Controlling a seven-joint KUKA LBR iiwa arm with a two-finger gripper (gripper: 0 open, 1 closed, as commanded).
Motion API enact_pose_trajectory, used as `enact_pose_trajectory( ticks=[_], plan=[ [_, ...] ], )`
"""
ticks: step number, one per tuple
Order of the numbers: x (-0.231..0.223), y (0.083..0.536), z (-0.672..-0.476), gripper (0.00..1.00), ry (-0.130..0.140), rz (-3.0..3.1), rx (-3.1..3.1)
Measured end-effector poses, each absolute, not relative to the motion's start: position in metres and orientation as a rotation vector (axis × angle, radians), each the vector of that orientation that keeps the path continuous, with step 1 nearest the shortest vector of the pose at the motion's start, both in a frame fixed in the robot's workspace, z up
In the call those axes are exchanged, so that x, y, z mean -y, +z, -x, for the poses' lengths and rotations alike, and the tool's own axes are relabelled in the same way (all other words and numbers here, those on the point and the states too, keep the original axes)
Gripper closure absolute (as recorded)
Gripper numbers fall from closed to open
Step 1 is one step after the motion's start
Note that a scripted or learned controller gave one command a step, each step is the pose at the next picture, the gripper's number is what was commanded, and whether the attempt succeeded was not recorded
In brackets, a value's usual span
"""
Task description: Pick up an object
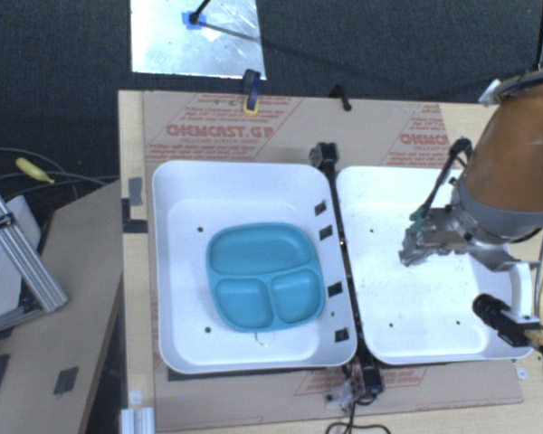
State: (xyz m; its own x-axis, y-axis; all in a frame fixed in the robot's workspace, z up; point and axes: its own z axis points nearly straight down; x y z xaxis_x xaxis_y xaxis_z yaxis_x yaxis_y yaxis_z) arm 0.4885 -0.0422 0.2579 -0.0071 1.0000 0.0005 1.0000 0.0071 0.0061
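My end effector hangs over the right bin's bare floor; its state is unclear. A blue divided plate fills the left bin's middle.

Bench: brown sheet printed in red lettering, carrying 2 white bins side by side, touching.
Left bin: sits square on the sheet.
Right bin: same level, alongside.

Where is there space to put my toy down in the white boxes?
The right bin has bare floor between the middle divider and the gripper. The left bin is crowded: the blue tray fills its middle, leaving a bare strip along the walls.
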Motion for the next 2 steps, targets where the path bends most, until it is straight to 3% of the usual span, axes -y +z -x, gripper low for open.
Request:
enact_pose_trajectory(
  ticks=[1, 2],
  plan=[
    [-0.029, 0.262, -0.5, 1.0, 0.005, -2.21, -2.232],
    [-0.027, 0.368, -0.487, 1.0, 0.011, -2.211, -2.223]
  ],
)
